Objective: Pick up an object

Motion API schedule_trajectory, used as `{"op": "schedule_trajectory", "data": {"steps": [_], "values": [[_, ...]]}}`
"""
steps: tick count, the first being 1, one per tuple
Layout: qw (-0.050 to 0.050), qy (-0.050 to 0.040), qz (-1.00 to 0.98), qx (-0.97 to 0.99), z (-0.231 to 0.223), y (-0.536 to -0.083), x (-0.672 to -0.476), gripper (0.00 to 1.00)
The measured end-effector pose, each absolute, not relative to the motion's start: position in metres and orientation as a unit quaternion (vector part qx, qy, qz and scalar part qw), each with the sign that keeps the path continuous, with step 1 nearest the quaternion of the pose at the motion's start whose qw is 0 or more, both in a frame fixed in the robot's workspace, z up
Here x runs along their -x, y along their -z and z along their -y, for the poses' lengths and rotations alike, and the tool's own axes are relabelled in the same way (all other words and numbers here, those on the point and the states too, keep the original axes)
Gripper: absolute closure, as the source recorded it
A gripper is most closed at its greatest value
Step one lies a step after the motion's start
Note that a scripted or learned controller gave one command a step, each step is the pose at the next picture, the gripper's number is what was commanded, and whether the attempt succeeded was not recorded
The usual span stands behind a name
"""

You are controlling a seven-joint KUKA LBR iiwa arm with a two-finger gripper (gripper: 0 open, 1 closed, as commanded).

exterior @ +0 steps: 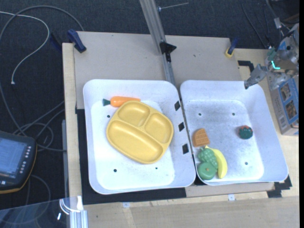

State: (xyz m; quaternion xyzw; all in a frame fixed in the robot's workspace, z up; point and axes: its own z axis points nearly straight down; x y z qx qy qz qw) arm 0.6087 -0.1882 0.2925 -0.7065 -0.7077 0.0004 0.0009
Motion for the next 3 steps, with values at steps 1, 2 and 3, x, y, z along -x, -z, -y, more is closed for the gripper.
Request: {"op": "schedule_trajectory", "data": {"steps": [1, 2, 3], "values": [[0.003, -0.0018, 0.708, 0.706, 0.185, -0.234, -0.617, 0.0], [0.003, -0.0017, 0.707, 0.707, 0.186, -0.192, -0.615, 0.0], [0.003, -0.0015, 0.707, 0.707, 0.186, -0.149, -0.617, 0.0]]}}
